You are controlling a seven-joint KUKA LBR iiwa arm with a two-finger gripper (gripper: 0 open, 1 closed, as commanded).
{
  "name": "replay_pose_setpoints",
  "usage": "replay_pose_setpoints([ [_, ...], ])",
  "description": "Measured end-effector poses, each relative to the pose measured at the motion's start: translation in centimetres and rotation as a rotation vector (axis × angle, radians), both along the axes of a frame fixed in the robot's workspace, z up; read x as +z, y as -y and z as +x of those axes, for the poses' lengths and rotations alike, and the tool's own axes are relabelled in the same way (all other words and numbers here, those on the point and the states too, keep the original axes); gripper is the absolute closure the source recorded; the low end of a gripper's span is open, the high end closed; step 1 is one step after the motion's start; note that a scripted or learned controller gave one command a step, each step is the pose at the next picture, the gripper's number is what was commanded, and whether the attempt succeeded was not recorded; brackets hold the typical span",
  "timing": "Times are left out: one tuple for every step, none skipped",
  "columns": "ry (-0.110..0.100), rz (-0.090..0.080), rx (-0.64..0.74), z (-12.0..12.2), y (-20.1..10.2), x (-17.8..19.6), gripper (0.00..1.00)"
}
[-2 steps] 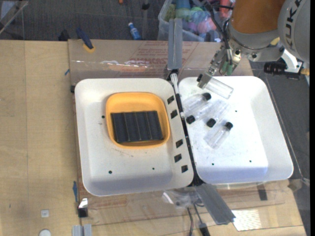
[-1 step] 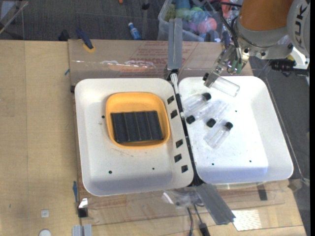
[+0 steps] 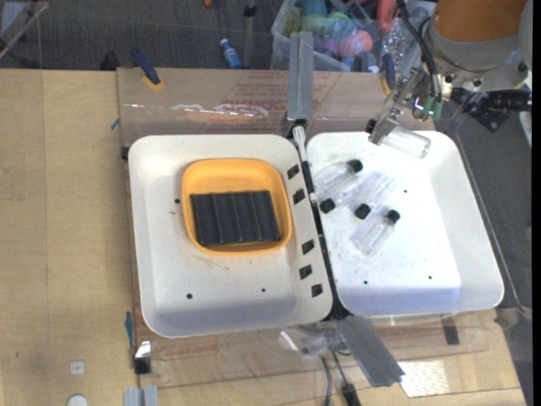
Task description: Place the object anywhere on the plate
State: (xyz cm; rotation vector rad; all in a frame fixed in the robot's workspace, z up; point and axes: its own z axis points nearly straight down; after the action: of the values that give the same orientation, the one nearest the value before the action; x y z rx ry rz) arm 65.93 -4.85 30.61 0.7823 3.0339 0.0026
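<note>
The left bin (image 3: 161,294) holds an orange plate (image 3: 196,176), and a dark ribbed slab (image 3: 235,218) lies flat across most of its floor, leaving bare orange mainly along the rim. Across the divider, the right bin (image 3: 456,269) carries several clear vials with black caps: one (image 3: 338,174) near the divider, one (image 3: 368,200) in the middle, one (image 3: 374,231) lower down, all lying on their sides and close together. At the bin's far edge the gripper (image 3: 397,125) hangs above the rim, and a clear vial (image 3: 407,141) sits just at its tip; it looks lifted, but whether the fingers pinch it or it merely lies against them I cannot tell. If this vial is the object, it is well apart from the plate, with the whole divider to cross. The risks, as I judge them: a smooth, round, see-through tube held near one end could swivel or slip during the carry and fall short. Set down on the ribbed slab, it may roll along a groove, or tip off the plate's sloped rim into the bin.
</note>
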Motion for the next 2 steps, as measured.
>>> replay_pose_setpoints([
  [-0.005, 0.001, 0.100, -0.1, -0.8, -1.5, 1.00],
  [0.000, 0.001, 0.102, -0.1, 0.4, 0.2, 1.00],
])
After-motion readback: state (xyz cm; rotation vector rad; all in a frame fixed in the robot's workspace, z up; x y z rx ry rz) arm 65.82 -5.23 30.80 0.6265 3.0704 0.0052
